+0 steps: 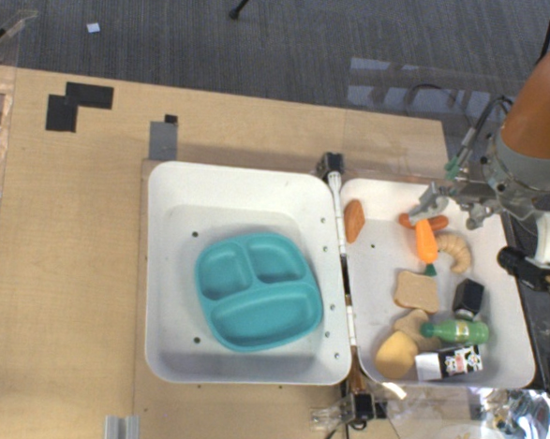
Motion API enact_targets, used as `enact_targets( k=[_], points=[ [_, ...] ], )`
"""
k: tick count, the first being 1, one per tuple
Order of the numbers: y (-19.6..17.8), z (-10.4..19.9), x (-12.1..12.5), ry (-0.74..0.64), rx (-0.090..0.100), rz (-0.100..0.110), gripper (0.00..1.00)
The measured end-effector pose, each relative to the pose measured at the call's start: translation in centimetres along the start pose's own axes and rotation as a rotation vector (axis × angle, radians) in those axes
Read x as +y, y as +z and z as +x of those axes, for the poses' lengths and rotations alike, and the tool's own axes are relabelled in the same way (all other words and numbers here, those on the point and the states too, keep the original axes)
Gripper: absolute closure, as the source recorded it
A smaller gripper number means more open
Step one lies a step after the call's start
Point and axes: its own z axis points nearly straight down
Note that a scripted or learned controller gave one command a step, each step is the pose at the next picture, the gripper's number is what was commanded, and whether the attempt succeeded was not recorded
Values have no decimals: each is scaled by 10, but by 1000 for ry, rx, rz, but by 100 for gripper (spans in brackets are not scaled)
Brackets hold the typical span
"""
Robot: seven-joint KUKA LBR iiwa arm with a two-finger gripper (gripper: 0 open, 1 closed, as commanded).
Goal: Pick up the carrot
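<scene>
The grey arm (544,101) with its broad orange band reaches in from the right and hangs over the far right corner of the right-hand shallow white bin (375,296), its two-finger gripper (455,200) a tangle of dark metal parts just above the bin's far end. How the jaws stand I cannot tell — the hardware is too small and cluttered to read. The small orange plastic carrot (427,241) with a green tip lies on the bin floor just below and left of the gripper, pointing roughly toward the near edge; nothing visibly grips it. A short red-orange sausage-like piece (418,219) lies at its far end, touching or nearly touching it, and a pale tan croissant-shaped toy (457,252) curls just to its right. Further left in the same bin, near the dividing wall, rests an orange-brown oval bread-roll toy (354,220). Toward the near side sit a tan slice of toy bread (416,290), a small black block (468,297), a green plastic bottle (455,330) lying on its side, a yellowish potato-like lump (396,354) and a black-and-white labelled carton (450,363) — all crowded together. The left-hand shallow white bin (177,216) holds a teal plastic plate with three compartments (258,290), lying flat and turned slightly askew.
</scene>
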Motion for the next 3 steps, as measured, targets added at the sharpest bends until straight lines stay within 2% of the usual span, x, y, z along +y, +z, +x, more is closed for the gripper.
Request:
enact_targets(
  k=[1,2,3],
  points=[
    [107,-35,0,-15,0,12,0],
    [163,-59,30,165,1,-4,0],
    [149,-57,33,159,2,-12,100]
  ],
)
